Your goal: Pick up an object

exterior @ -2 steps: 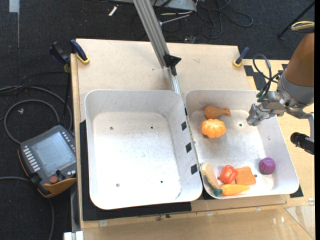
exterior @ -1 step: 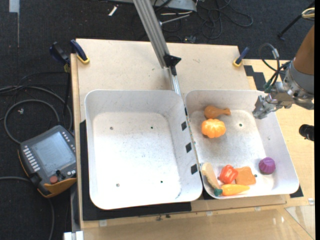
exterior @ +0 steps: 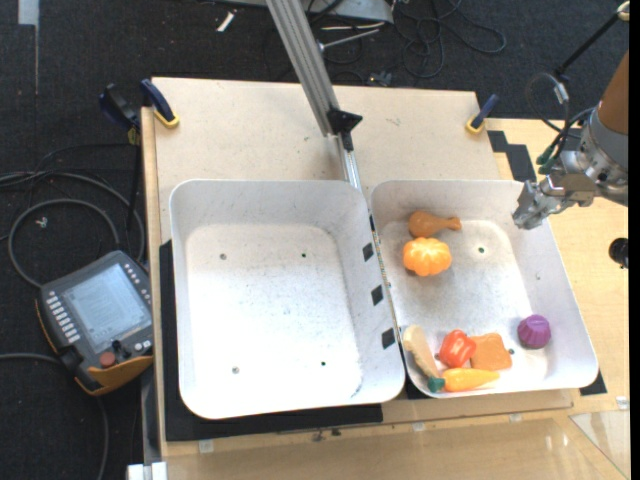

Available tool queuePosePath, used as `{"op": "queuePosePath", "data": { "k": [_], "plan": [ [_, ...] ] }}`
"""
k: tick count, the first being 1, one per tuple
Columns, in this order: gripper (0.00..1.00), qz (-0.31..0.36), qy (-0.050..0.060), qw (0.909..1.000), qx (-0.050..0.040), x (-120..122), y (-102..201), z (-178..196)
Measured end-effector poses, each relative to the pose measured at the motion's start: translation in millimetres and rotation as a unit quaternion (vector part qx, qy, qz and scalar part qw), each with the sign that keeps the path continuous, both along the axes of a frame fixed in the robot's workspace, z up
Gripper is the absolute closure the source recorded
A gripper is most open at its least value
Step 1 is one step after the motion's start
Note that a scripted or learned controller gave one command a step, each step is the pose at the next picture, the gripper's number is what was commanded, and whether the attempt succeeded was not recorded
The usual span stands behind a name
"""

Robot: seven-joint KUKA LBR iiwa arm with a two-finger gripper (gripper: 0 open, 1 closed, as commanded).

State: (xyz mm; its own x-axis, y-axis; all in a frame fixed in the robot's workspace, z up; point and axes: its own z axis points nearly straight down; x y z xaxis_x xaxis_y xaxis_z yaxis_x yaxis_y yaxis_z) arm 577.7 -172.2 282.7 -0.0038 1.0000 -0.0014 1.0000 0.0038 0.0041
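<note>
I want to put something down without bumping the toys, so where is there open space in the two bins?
The left bin has its whole floor bare. In the right bin, there is room between the orange pumpkin and the purple ball. Its near edge is crowded: red pepper, carrot and more toys. The claw hangs at its far right rim.

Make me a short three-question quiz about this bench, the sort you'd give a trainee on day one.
1. True or false: the toys lie in the left bin.
2. Which toy lies nearest the gripper: A) drumstick B) purple ball C) carrot?
3. What round orange toy sits just below the drumstick?

Key: 1 false, they lie in the right bin. 2 A. 3 the orange pumpkin.
</note>
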Motion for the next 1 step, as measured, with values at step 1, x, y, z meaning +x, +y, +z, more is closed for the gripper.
{"op": "queuePosePath", "data": {
  "k": [1],
  "plan": [
    [1.0,0.002,0.002,1.0,0.0015,3.0,57.4,-15.8]
  ]
}}
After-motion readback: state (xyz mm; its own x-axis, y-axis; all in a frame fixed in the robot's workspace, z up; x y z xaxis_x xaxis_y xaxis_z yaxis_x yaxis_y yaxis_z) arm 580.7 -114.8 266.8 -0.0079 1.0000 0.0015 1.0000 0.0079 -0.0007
